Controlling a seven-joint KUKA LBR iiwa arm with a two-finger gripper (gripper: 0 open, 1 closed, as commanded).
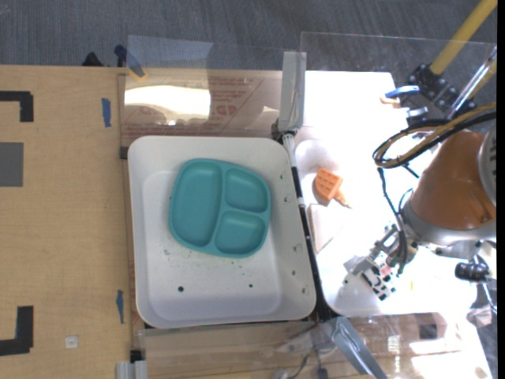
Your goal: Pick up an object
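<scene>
Because the right bin (347,85) is washed out by strong light, its rim and floor are hard to separate, and little detail can be read there. An orange object (327,185) is seen lying near that bin's left wall, just right of the divider between the two bins; its exact shape cannot be made out, though a thin point seems to stick out at its lower right. The gripper (371,275) is seen lower in the same bin, below and to the right of the orange object and apart from it. Its tip is small and cluttered with cables, so whether the jaws are open or closed cannot be told, and nothing can be made out between them. The arm (450,188) is cut off at the right edge, with its orange band showing above the wrist. In the left bin (150,290) a teal divided plate (219,207) is seen lying flat, with a few dark specks scattered on the bin floor below it.
</scene>
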